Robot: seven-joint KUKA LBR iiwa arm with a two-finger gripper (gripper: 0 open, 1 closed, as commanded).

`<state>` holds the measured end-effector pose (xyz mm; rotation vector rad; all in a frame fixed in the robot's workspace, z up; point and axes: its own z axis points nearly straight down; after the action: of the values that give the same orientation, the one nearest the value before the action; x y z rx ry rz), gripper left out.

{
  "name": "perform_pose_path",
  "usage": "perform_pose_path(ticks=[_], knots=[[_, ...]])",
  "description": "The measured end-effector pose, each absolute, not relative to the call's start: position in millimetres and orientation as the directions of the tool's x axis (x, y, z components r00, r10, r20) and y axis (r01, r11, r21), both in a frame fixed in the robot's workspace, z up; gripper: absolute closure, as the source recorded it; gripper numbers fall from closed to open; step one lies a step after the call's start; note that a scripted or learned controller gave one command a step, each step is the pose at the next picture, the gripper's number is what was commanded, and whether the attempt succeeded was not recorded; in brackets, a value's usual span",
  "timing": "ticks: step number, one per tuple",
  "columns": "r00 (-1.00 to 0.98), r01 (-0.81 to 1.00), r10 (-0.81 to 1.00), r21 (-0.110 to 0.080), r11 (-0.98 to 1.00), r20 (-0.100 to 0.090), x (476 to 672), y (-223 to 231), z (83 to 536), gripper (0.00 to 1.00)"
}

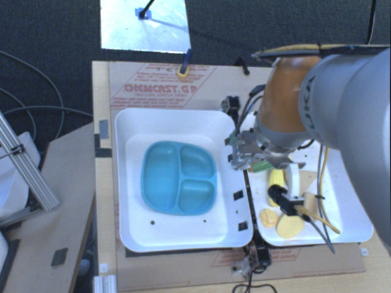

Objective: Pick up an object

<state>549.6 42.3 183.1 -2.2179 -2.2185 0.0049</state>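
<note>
White bin point(133, 140), smooth blue tray point(179, 177), perhaps plastic

- Illumination: bright, even, from above; left white bin point(131, 188) near overexposure.
- Glare: silver sheet point(143, 17) reflects strongly.
- Focus: arm point(348, 96) slightly soft.

Tray point(179, 177) is light blue, bin point(131, 224) under it white. Yellow pieces point(289, 226), a green sliver point(261, 165). Arm point(351, 96) grey, band point(287, 96) orange. Red print point(160, 88) on tan cardboard point(204, 96).

Divided tray point(179, 179) in left bin point(131, 133); small items point(289, 226) in right bin point(361, 227).
</note>
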Motion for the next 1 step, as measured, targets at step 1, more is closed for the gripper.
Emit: perform_pose_path(ticks=[1], knots=[[-0.012, 1.0, 1.0, -0.006, 0.012, 0.004, 482.7, 125.0, 155.7, 1.0]])
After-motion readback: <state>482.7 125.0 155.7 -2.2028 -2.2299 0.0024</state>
